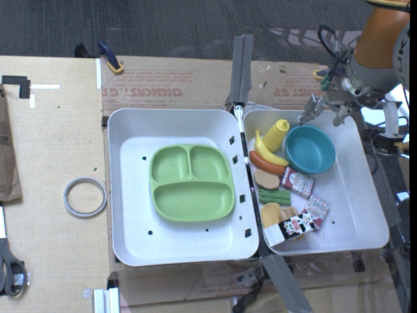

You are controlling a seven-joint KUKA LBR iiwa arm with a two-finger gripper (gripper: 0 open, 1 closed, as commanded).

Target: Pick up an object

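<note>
At the far left of the frame a ring of tape [85, 197] lay flat on the bench, well apart from the bins. The left bin [124, 175] held a green divided plate [192, 182], sitting flat near its middle and not touched by anything. To the right, the right bin [365, 194] carried the clutter the task could draw from: a yellow mustard bottle [276, 134] lying tilted beside a banana [268, 152], a hot dog [268, 163] just below them, a teal bowl [310, 149] upright near the bin's upper middle, and lower down a green bean pod [274, 197], two small printed cartons [299, 185], and a black-and-white milk carton [299, 226] near the lower edge. All of these rested on the bin floor, so by the look of it nothing had been lifted yet and the whole pick was left to do: choose a piece, come down on it, close and raise it. At the upper right, the arm with its orange band reached in, and the gripper [329, 111] hung over the right bin's upper rim, just above and to the right of the bowl. Its two fingers stood spread a fair way apart, with nothing between them and nothing visibly touched. The bowl and the bottle looked the nearest candidates.
</note>
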